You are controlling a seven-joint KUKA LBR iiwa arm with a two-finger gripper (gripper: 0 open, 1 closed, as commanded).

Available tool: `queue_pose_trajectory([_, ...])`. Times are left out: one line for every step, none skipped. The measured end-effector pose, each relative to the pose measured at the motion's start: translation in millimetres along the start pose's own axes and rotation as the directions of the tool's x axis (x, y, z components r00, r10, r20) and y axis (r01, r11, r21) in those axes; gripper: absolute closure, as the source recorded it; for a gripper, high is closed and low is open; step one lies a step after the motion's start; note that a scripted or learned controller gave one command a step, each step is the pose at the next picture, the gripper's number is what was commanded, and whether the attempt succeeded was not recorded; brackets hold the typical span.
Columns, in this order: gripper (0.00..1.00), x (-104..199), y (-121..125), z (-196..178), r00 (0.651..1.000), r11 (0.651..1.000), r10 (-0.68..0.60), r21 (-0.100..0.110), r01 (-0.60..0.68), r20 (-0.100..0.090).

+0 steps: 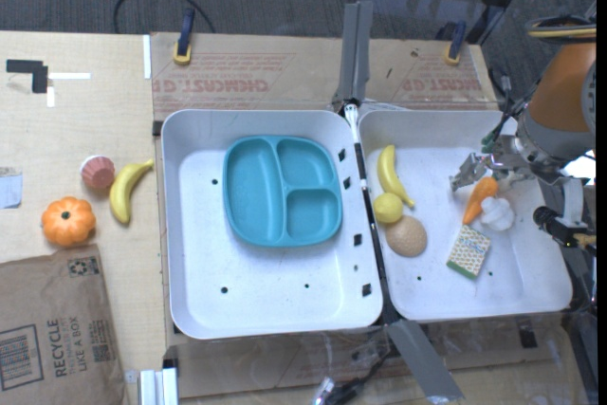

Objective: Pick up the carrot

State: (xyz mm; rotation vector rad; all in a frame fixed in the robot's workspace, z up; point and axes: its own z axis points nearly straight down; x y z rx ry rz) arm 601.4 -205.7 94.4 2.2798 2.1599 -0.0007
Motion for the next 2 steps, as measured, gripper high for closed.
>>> queue_pose_trajectory([1.00, -0.7, 0.0, -8.9, 1.000, 1.000, 0.001, 0.000, -0.001, 0.001])
queue_pose_trajectory([1.00, 112.5, -24.3, -126.8, 0.990, 0.990, -0.138, 0.001, 0.138, 0.000])
